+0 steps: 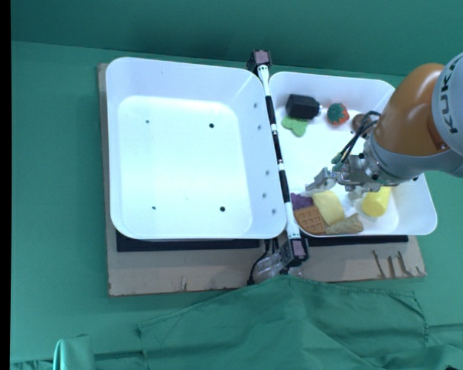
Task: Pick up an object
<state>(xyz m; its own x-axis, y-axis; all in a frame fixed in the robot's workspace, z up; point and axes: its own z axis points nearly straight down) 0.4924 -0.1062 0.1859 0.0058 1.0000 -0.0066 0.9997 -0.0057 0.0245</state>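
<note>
We see the gripper (322, 182) low in the right bin (417, 220), just above the yellow block (329, 206); can't tell its grip state.

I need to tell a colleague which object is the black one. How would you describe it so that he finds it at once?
Look at the right bin of the two white bins. Go to its far side, close to the divider between the bins: the black block lies there, with a green piece touching its near edge and a red strawberry-like toy to its right. It is the bin's single dark object.
</note>
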